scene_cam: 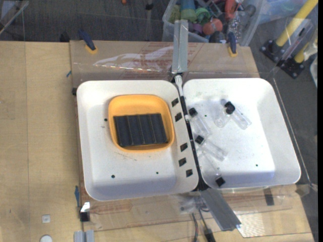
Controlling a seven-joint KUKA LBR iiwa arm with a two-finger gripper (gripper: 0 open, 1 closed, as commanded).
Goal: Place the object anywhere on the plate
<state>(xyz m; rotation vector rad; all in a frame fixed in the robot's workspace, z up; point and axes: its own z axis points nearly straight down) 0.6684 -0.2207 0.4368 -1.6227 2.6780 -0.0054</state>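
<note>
In the left bin [96, 170], at the middle left of the frame, a black ribbed block [141, 130] is seen lying flat inside the orange plate [115, 107]. The placing step is judged as done (if this block is the object). No further carrying seems to be called for.

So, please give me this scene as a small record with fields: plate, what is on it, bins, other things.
plate: orange plate, in left bin
on plate: dark ribbed rectangular object, lying flat
right bin: several small clear pieces with black caps
divider: row of black clips between the bins
behind bench: clear tub of colourful toys
</note>
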